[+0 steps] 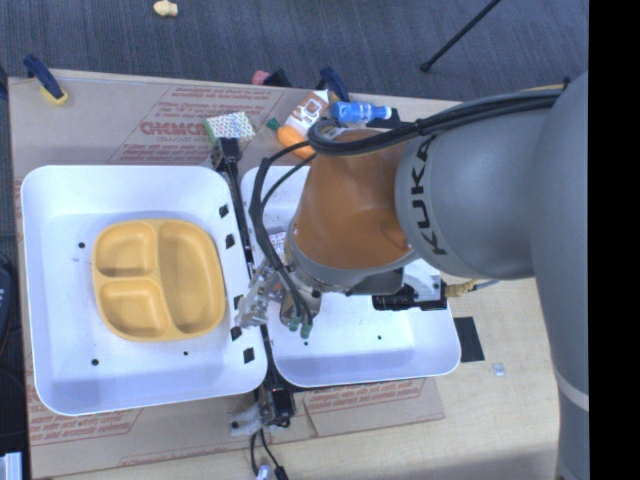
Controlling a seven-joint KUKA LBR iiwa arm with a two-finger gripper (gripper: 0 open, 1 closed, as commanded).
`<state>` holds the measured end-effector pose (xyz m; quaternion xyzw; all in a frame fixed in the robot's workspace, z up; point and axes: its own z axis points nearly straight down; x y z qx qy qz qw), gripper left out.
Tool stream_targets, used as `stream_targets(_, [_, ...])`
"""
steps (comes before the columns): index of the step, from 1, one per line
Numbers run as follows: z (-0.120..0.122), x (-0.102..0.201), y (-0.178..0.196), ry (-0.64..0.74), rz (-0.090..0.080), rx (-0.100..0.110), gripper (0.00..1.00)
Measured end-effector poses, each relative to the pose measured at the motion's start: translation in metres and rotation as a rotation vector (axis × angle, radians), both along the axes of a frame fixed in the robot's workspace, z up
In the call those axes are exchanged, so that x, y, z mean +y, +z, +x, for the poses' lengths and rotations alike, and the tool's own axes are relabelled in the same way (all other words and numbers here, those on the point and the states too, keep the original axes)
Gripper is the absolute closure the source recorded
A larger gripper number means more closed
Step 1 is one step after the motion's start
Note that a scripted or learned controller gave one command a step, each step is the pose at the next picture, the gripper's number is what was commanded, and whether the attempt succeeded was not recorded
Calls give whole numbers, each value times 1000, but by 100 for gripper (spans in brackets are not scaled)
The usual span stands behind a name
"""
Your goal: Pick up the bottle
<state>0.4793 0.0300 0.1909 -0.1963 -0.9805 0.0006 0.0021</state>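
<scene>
A bottle (303, 118) with a white label and an orange end lies at the far edge of the right bin, partly hidden behind the arm. My gripper (272, 306) hangs low over the right bin's left side, close to the wall between the two bins and well in front of the bottle. The grey arm and its orange band (350, 208) cover most of the right bin (400, 363). Nothing shows in the gripper.
A yellow divided plate (160, 276) lies in the left bin (60, 368). A small checkered box (230, 126) sits on the cardboard behind the bins. Blue clamps (45, 78) hold the cardboard's back edge. Cables (262, 208) run along the divide.
</scene>
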Motion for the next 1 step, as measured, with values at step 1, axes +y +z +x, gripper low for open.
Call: stream_targets(1, [-2, -32, 92, 283, -1, -7, 100])
